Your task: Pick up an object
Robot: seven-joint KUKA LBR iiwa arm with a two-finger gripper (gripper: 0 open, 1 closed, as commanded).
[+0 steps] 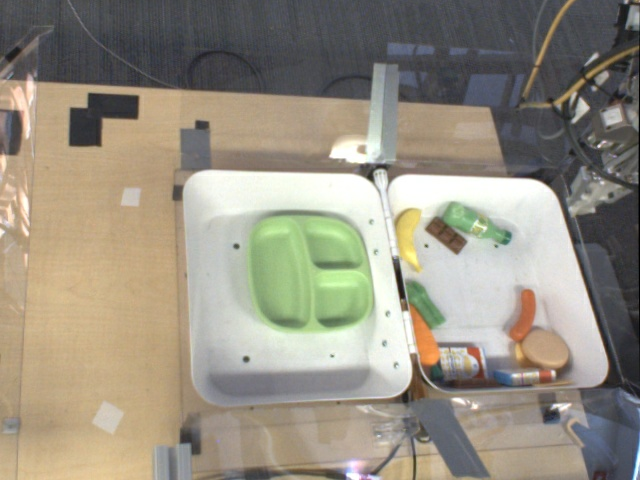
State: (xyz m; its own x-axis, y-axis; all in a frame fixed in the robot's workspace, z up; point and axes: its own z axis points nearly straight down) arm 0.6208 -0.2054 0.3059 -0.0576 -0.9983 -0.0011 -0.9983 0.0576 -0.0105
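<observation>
The right bin (560, 268) holds several toy foods: a yellow banana (407, 238), a brown chocolate bar (447, 235), a green bottle (476, 224), a green vegetable (424, 304), an orange carrot (424, 340), a can (460, 361), a red-orange sausage (524, 313) and a round tan bun (546, 349). The arm's end with its gripper (592, 190) hangs at the far right, just outside the right bin's upper right corner and away from every object. Nothing shows in its grasp.
The left bin (215, 268) holds a green divided plate (308, 271). A metal post (383, 108) stands behind the rim where the bins meet. Yellow and black cables (570, 38) loop at the top right.
</observation>
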